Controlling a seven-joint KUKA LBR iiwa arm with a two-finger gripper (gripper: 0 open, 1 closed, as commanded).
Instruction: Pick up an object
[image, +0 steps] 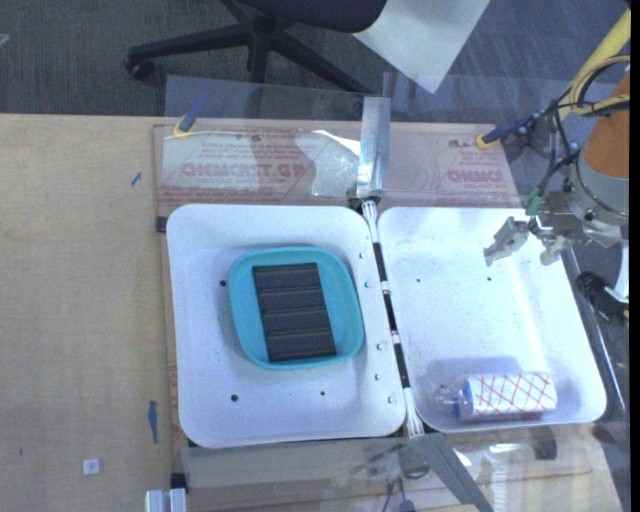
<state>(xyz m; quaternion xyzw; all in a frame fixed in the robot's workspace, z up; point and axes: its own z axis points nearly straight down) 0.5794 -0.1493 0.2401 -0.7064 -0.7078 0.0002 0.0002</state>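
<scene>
A turquoise square dish (345, 305) with a dark ribbed block (292, 311) on it lies in the middle of the left bin (200, 240). A small bottle with a red-and-white lattice label (505, 394) lies on its side near the front edge of the right bin (440, 250). My gripper (526, 243) hangs over the right bin's far right part, well away from the bottle. Its two fingers are spread apart with nothing between them.
A metal divider post (374, 150) stands at the back between the bins. Cables (560, 110) and the arm's orange band (610, 150) crowd the upper right. The wooden bench (70, 300) stretches to the left of the bins.
</scene>
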